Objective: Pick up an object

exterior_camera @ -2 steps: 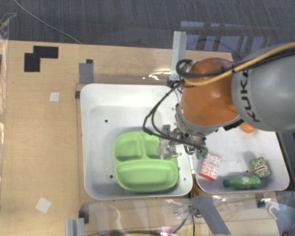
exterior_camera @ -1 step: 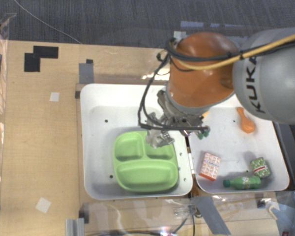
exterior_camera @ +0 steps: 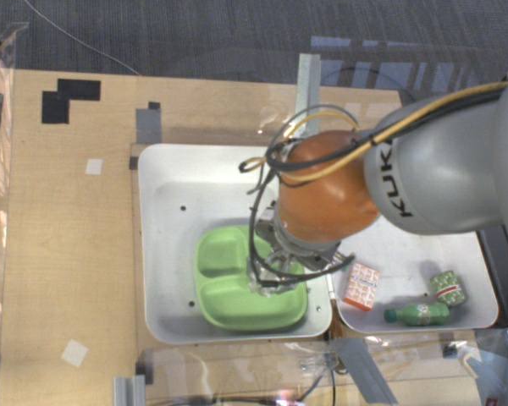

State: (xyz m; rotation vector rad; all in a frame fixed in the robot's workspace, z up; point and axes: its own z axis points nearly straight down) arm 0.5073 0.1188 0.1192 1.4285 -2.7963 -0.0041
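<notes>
Camera view, item one: green tray (exterior_camera: 237, 290), divided, lying flat in the left bin (exterior_camera: 165, 227), directly under my claw (exterior_camera: 271, 279). I judge it light, stiff plastic, slick; best hold looks to be the raised rim or the divider wall. Whether the claw is wide or narrow I cannot tell; the orange wrist (exterior_camera: 322, 189) covers it.

Item two, right of the claw, in the right bin (exterior_camera: 483, 311): small box (exterior_camera: 361, 286), green bottle (exterior_camera: 416, 313), small can (exterior_camera: 447, 288), all well apart from the tray. Nothing crowds it.
</notes>
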